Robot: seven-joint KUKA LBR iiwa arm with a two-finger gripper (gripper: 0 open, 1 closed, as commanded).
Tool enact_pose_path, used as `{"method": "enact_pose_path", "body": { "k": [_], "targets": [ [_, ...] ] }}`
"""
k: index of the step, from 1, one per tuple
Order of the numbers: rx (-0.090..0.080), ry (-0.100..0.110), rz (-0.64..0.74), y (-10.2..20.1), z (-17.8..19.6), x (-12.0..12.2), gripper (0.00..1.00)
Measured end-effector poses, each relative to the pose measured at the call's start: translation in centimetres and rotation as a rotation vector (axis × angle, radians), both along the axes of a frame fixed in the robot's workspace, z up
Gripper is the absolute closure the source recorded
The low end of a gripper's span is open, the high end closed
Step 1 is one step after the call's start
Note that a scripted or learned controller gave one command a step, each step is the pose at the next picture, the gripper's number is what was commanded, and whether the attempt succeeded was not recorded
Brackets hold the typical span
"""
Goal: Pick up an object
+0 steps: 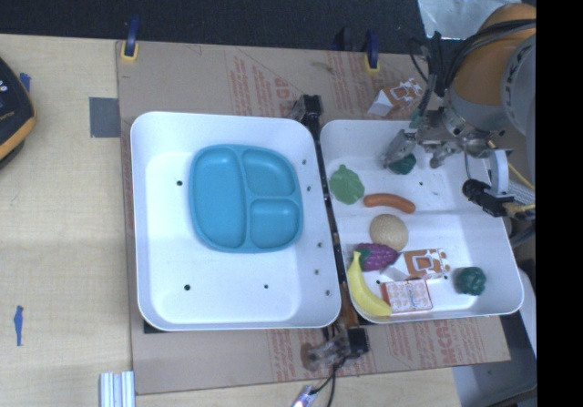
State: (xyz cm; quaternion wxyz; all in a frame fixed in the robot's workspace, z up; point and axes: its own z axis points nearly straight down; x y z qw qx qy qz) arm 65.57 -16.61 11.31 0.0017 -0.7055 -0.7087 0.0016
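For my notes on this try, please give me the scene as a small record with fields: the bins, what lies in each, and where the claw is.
left bin: holds a blue divided plate
right bin: holds the toy foods
foods: green leafy piece, sausage, round bun, purple piece, banana, dark green piece
packets: two small printed cards
claw: over the far part of the right bin, with a small dark green thing at its tips
grasp: cannot tell
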Motion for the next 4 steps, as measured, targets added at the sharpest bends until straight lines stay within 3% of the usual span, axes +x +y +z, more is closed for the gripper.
{"method": "enact_pose_path", "body": {
  "k": [1, 2, 3, 4],
  "targets": [
    [0.001, 0.006, 0.002, -0.1, 1.0, -0.1, 1.00],
    [0.000, 0.004, 0.003, -0.1, 1.1, 0.0, 0.00],
    [0.000, 0.004, 0.005, -0.2, 2.1, 0.0, 1.00],
    [-0.002, 0.000, 0.000, -3.8, -2.1, -3.9, 1.00]
  ]
}}
